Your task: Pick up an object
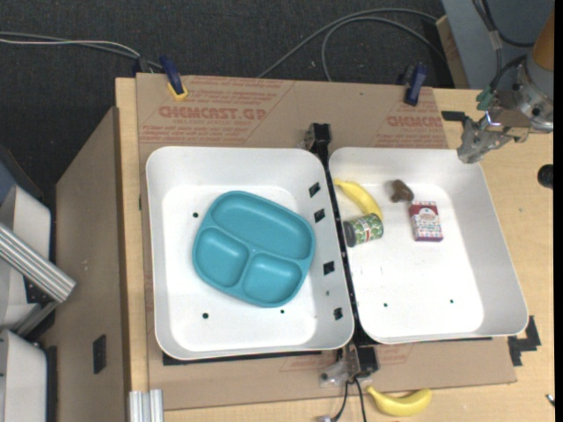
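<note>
Camera view: the table (132, 192), faced with brown board, carries two shallow white bins side by side. The left bin (167, 236) holds a teal divided plate (253, 248). The right bin (475, 280) holds, near its left wall, a banana (359, 197) touching a small green can (363, 229) lying on its side; further right lie a red carton (427, 221) and a small brown object (401, 191). The gripper (472, 146) hangs over this bin's far right corner, apart from all objects; whether it is released or clenched cannot be told. A second banana (403, 401) lies at the table's near edge.

A brown board-covered bench (264, 104) carries two shallow white bins side by side, the left bin (167, 262) and the right bin (493, 262); a banana (403, 400) lies at its front edge.
</note>
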Controlling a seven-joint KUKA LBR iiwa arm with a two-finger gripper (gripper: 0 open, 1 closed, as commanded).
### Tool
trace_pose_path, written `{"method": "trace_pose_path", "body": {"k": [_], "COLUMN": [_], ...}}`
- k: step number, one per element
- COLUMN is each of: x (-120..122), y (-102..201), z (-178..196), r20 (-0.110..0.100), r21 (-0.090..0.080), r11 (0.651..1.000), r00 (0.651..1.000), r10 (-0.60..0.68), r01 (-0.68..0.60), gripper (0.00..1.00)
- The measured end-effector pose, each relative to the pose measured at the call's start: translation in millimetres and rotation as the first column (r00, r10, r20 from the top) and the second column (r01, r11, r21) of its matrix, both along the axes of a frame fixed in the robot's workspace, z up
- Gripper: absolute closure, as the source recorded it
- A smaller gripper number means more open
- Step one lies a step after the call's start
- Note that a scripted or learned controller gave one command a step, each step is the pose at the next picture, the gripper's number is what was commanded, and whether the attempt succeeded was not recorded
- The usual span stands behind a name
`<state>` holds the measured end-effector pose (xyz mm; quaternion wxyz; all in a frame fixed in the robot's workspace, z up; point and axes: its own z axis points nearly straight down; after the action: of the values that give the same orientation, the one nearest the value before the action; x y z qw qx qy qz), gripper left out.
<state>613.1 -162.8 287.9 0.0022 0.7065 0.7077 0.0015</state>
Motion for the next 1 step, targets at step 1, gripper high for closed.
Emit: {"method": "trace_pose_path", "body": {"k": [1], "x": [-5.0], "y": [60.8], "z": [-12.1], "r20": [-0.008], "r21": [0.004], "r11": [1.000], "r00": [1.000], "r10": [0.004], "r01": [-0.004], "gripper": [1.00]}}
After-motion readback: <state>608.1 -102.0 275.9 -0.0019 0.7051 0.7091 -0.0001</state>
